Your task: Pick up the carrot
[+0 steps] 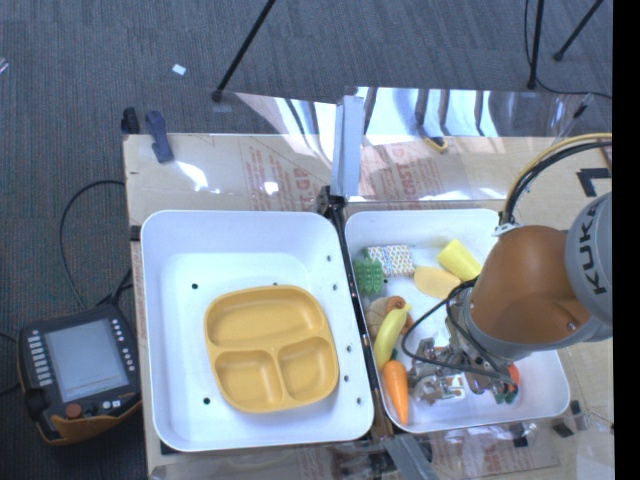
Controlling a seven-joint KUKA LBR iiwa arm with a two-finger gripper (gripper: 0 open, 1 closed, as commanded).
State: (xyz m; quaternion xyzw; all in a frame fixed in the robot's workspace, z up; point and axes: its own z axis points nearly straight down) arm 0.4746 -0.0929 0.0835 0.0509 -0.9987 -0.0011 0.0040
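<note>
Orange against white: the carrot (396,391) lies at the near-left corner of the right bin (556,393), long axis running roughly front to back, green end toward the banana (389,334), tip toward the front rim. The gripper (440,380) hangs low just to its right, seemingly lined up beside it rather than over it (whether it's spread or closed, I can't tell from here). Nothing visibly grasped. The yellow tray (270,347) sits in the left bin (170,258).
</note>
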